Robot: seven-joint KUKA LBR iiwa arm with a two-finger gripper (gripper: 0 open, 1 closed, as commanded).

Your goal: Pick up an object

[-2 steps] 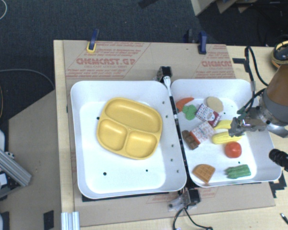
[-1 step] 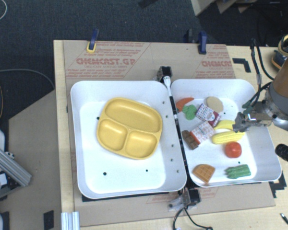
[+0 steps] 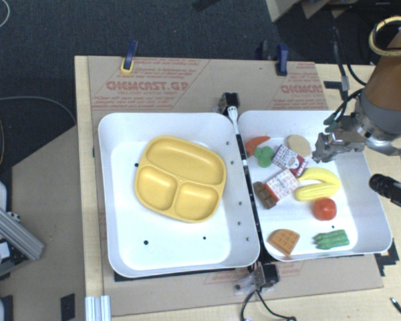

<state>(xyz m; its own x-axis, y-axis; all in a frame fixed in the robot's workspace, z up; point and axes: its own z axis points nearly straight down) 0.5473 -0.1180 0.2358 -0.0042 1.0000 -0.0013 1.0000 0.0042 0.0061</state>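
The right bin (image 3: 371, 236) holds several toy foods. Among them are a yellow banana (image 3: 316, 184), a red tomato (image 3: 325, 208), a tan round biscuit (image 3: 297, 143), two red-and-white packets (image 3: 285, 171), a waffle (image 3: 284, 241) and a green bean bunch (image 3: 331, 239). An orange piece (image 3: 256, 142), a green piece (image 3: 264, 156) and a brown piece (image 3: 263, 194) lie by the bin's left wall. My gripper (image 3: 323, 148) hangs over the bin's upper right part, just right of the biscuit and above the banana. Nothing shows between its tips.
The left bin (image 3: 120, 233) holds a yellow divided plate (image 3: 180, 178). A black divider strip (image 3: 244, 172) runs between the bins. The arm's grey and orange body (image 3: 387, 92) fills the right side above the bin. Clamps sit at the board's far edge (image 3: 128, 62).
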